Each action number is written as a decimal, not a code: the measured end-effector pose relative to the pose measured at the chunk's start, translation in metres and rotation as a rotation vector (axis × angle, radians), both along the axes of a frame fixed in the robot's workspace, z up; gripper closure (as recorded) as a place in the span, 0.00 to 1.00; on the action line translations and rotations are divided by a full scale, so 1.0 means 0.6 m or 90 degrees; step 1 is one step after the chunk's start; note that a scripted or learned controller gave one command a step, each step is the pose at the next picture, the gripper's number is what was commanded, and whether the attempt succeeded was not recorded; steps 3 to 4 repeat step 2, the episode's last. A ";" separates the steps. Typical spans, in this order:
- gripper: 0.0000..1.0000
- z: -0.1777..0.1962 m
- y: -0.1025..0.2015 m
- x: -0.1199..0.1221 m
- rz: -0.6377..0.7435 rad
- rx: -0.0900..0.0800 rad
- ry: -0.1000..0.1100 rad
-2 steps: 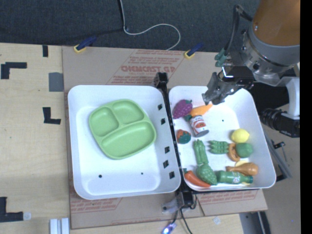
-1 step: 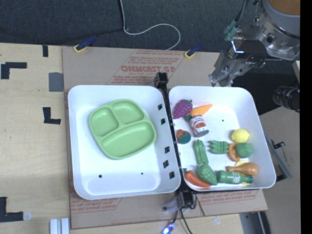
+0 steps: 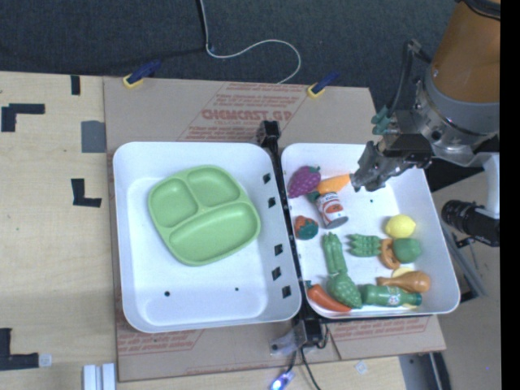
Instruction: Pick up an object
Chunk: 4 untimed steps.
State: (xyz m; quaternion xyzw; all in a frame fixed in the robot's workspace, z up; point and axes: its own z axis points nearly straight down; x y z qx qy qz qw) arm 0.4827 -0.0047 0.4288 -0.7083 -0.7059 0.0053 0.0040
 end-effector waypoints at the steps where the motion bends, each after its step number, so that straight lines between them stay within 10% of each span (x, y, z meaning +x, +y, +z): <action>1: 1.00 0.098 0.103 0.022 0.007 0.002 -0.011; 2: 1.00 -0.046 0.045 -0.001 0.000 0.000 -0.001; 4: 1.00 -0.046 0.045 -0.001 0.000 0.000 -0.001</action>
